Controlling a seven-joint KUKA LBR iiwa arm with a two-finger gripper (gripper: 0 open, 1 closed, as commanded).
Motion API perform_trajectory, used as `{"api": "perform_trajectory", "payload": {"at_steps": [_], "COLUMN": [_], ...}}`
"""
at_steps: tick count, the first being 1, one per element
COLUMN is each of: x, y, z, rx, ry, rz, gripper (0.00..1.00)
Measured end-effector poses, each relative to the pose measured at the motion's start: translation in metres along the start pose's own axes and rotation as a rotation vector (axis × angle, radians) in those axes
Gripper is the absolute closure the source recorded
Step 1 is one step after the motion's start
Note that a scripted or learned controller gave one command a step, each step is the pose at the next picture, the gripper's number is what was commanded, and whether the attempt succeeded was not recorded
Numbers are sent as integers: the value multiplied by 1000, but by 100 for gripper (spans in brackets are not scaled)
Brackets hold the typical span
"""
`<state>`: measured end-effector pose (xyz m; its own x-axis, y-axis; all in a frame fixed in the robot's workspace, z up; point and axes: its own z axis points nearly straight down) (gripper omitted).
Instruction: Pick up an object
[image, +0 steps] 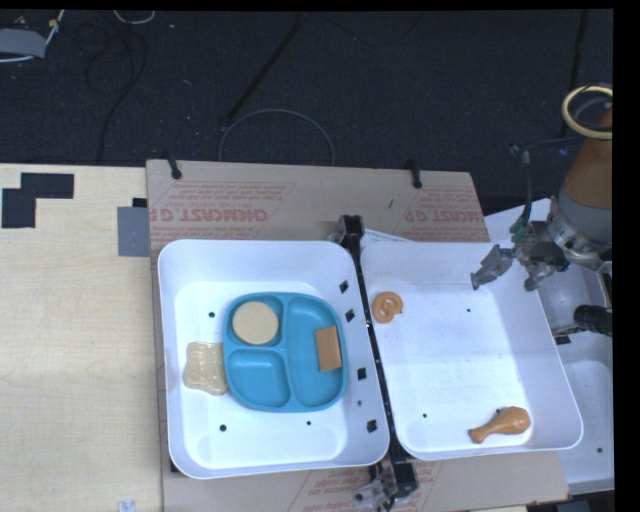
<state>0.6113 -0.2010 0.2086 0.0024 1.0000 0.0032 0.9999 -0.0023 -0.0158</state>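
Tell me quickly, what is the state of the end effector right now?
End effector: open, holding nothing, above the right bin's upper right corner.

A single fixed camera looks down at a slant from above the pale wooden worktop (70, 330), taking in both shallow white plastic bins (260, 455) side by side from moderate distance.

I see the left bin (190, 290) with a tray (270, 385) inside; a round piece (255, 323) and a block (328, 349) lie in separate compartments, a flat piece (205, 367) touching its left. The right bin (450, 370) holds a coil (387, 307) far-left and a drumstick (500, 425) near-right.
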Motion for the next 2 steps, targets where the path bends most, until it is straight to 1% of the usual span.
{"api": "perform_trajectory", "payload": {"at_steps": [1,2], "x": [0,1], "y": [3,-2], "z": [-9,35], "rx": [-13,-10], "ry": [-2,-2], "rz": [-3,-3], "gripper": [0,0]}}
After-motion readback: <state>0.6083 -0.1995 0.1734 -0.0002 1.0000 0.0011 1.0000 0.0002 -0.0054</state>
